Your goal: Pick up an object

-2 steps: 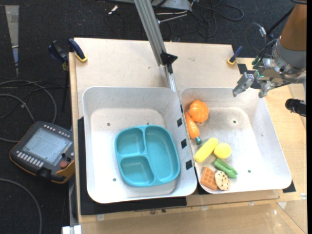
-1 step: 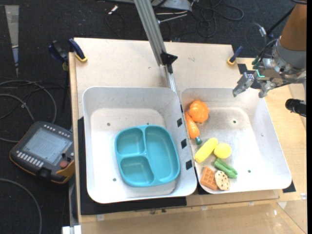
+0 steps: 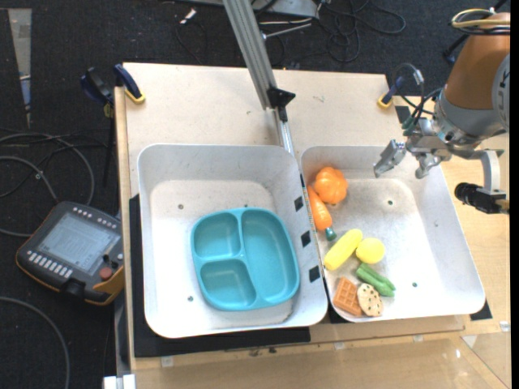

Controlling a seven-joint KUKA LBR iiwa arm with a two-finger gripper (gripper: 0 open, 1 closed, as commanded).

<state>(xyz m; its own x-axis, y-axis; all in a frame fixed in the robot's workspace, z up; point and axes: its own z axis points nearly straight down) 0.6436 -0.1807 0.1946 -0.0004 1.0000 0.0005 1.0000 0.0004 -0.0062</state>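
Note:
The right bin (image 3: 434,241) holds toy food along its left side: an orange pumpkin-like fruit (image 3: 330,184), a carrot (image 3: 320,213), a yellow corn cob (image 3: 342,249), a lemon (image 3: 371,251), a green pea pod (image 3: 375,280), a waffle (image 3: 347,296) and a cookie (image 3: 371,300). My gripper (image 3: 407,160) hangs over the bin's far rim, to the right of the orange fruit. Its two fingers (image 3: 388,160) are spread apart with nothing between them.
The left bin (image 3: 162,217) carries a teal divided plate (image 3: 242,258). A slanted metal pole (image 3: 253,43) crosses above the bins' shared edge. Clamps (image 3: 128,83) sit at the bench's far corners. A teach pendant (image 3: 71,252) lies on the floor at left.

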